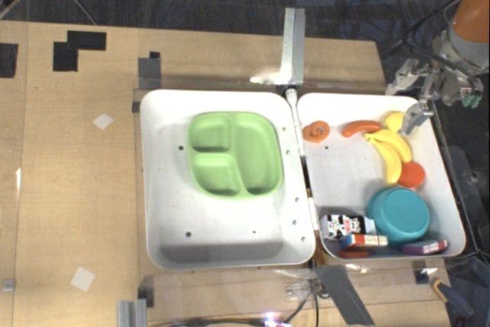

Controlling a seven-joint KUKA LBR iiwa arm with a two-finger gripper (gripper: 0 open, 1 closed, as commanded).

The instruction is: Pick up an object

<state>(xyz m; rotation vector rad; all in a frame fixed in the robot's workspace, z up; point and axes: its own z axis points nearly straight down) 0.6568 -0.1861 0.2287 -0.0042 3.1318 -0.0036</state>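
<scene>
Bananas point(389, 146) lying near the far right corner of the right bin point(453, 204), yellow, curved, touching an orange ball point(412, 174) at the near end and just beside a red-orange sausage shape point(360, 128). Pincer point(417, 119) hanging at that corner, tip down by the top of the bananas; spread or pressed together, impossible to tell, and nothing visibly between the fingers. Likely trouble: curved, smooth fruit slipping out of a pinch, or rolling aside; a descent this close to the bin wall scraping the rim; neighbours crowding the grip, so the ball or the sausage nudged instead. Further off in the same bin, an orange ring point(315, 132), a teal bowl point(398, 213), small boxes point(348, 227) along the near wall. Left bin point(161, 188) holding a green tray point(233, 153). Pale wooden counter point(69, 188) around both, dark carpet beyond
</scene>
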